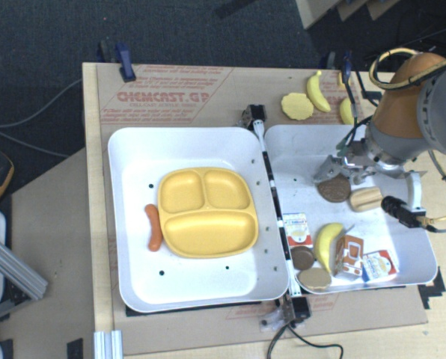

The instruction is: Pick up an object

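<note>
My gripper (341, 172) hangs low over the back of the right bin (305, 144), at the end of the grey arm with its orange band (402, 88). Just below it lies a brown round cookie (332, 192), touching or nearly touching the gripper's tip. A tan cylinder (364, 198) lies next to the cookie on its right. Toward the bin's front sit a banana (327, 244), a red-and-white carton (296, 229), a brown box (349, 255), another small carton (379, 265) and two flat discs (303, 258).
The left bin (133, 200) holds a yellow divided plate (206, 212) and a sausage (153, 226) beside it. Behind the right bin, on the board, lie a banana (319, 92) and a yellow round piece (297, 106). A black-and-white fitting (402, 208) sticks out at the right.
</note>
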You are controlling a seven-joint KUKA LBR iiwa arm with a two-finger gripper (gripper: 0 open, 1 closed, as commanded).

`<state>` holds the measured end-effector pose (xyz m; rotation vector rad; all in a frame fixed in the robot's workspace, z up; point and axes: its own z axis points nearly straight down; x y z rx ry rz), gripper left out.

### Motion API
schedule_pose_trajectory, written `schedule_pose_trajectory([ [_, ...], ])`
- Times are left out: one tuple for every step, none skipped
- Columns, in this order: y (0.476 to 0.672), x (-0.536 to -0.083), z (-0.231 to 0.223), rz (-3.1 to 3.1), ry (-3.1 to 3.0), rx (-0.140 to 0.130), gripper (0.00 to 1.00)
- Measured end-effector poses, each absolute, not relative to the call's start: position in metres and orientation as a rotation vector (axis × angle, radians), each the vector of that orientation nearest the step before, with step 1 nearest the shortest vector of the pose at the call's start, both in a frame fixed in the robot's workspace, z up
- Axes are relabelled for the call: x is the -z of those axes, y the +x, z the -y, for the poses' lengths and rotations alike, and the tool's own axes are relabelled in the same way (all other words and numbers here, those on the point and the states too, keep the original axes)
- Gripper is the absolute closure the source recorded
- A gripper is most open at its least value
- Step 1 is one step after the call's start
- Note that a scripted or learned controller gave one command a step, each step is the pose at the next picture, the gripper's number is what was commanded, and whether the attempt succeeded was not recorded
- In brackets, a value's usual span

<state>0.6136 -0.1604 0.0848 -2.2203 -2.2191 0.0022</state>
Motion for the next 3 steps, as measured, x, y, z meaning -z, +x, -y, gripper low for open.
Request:
schedule_pose_trajectory([
  [0.595,-0.085,0.149,2.218,-2.220,-0.003,0.00],
  [0.596,-0.096,0.149,2.222,-2.223,0.002,1.00],
  [0.608,-0.191,0.053,2.238,-2.214,0.015,1.00],
])
